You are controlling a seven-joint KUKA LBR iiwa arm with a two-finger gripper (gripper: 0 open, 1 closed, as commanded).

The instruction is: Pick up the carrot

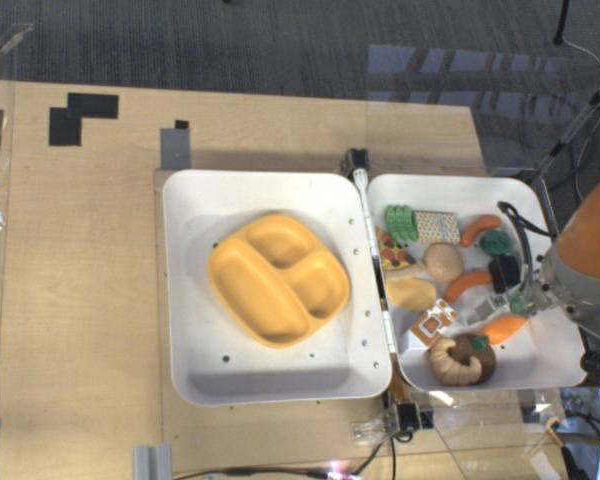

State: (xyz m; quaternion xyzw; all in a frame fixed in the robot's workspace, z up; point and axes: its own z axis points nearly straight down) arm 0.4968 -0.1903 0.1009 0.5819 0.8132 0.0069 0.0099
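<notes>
The carrot (507, 328), a short bright orange tapered piece, lies in the right bin (550, 363) near its front right part. My gripper (500, 306) hangs low over the bin from the arm at the right edge. Its tip is right at the carrot's upper side, and its black body (503, 268) sits just behind. The contact point is partly covered by the gripper itself. The carrot looks to be resting on the bin floor, not lifted.
Crowding the right bin are a brown pretzel-like piece (463, 360), an orange-red sausage (467, 285), a pale potato shape (412, 292), a round bun (443, 262), a green block (399, 222) and a red-orange pepper with green stem (480, 231). The left bin (195, 368) holds a yellow divided tray (277, 280).
</notes>
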